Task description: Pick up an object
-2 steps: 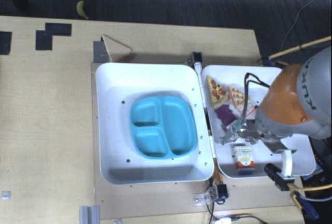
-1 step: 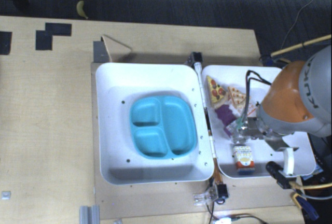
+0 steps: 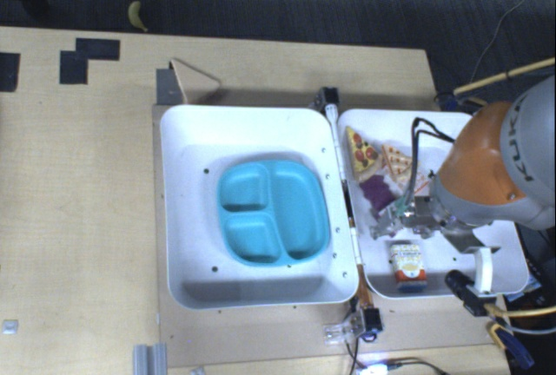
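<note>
Arm low over the right bin [image 3: 512,273], among small toy foods.

The gripper [image 3: 401,215] sat deep in that bin; whether it was apart or together could not be told. Just below it stood a small jar [image 3: 407,263]; touching it above lay a purple piece [image 3: 377,191], then a waffle [image 3: 398,163] and pizza slice [image 3: 362,153]. Well to its left, the blue divided tray [image 3: 272,210] filled the left bin [image 3: 187,191].

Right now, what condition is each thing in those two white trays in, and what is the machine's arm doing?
Blue divided plate: lying flat in the left bin, its compartments bare.
Pizza slice toy: lying flat in the right bin.
Waffle piece: lying flat beside the pizza slice.
Purple piece: lying on the bin floor.
Small jar: on its side, red cap toward the near rim.
Arm: lowered over the right bin.
</note>
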`<state>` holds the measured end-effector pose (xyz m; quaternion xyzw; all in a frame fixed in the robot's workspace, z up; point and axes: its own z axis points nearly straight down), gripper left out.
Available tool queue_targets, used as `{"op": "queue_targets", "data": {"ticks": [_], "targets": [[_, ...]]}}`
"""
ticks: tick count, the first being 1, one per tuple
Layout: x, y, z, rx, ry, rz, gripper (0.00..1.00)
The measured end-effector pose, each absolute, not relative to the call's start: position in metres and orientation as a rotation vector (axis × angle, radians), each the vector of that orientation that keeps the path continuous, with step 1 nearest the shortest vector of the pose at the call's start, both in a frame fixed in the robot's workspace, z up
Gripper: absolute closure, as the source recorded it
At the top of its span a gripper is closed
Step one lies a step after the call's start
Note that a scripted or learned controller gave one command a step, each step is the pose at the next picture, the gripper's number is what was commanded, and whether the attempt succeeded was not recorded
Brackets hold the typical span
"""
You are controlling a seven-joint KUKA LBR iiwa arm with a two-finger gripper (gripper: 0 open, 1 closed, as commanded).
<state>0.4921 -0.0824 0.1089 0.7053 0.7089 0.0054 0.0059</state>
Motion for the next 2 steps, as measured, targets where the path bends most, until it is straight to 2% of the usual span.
{"op": "queue_targets", "data": {"ticks": [1,2], "targets": [[0.4935,-0.0816,0.1194,2.203,2.221,0.021,1.00],[0.4935,-0.0816,0.1194,2.204,2.220,0.021,0.00]]}}
